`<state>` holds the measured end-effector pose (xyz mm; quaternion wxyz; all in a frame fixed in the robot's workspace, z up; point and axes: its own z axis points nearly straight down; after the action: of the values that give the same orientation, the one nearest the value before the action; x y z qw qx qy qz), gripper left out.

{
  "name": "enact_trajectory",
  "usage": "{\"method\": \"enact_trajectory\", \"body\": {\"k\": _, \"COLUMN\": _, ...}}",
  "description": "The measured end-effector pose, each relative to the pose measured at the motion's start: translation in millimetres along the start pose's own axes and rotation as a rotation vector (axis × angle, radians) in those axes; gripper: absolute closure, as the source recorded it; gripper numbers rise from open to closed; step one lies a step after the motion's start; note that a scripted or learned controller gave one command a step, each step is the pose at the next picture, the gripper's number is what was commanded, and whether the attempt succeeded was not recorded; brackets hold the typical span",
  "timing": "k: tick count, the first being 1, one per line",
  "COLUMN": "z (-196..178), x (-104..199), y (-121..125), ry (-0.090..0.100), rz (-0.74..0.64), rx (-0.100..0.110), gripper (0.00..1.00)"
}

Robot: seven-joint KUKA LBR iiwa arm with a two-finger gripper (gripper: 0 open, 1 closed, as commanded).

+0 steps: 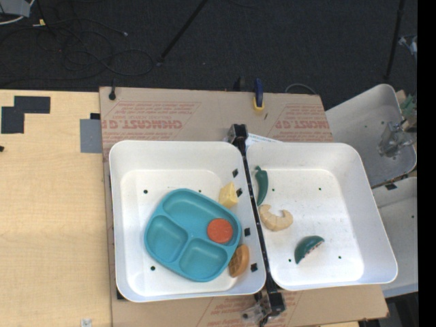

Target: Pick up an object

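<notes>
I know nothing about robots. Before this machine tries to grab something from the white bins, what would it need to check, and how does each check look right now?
1. Things available to pick: ok. The left white bin holds a teal divided plastic tray; the right white bin holds a tan curved piece.
2. Easy target standing apart: ok. The dark teal wedge lies alone on the right bin's floor.
3. Crowded targets: not ok. The orange round piece sits on the tray; the yellow chunk touches its rim.
4. Green pepper-shaped toy: not ok, close against the divider.
5. Pincer ready: cannot tell.
</notes>
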<state>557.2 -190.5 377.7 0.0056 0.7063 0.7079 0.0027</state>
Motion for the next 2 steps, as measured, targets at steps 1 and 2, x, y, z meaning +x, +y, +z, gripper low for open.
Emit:
{"method": "enact_trajectory", "body": {"k": 1, "z": -10.6, "x": 19.7, "y": -44.4, "ry": 0.006, "rz": 0.0, "rx": 0.014, "gripper": 1.0}}
{"method": "enact_trajectory", "body": {"k": 2, "z": 30.2, "x": 42.9, "y": -83.7, "ry": 0.006, "rz": 0.004, "rx": 0.019, "gripper": 1.0}}
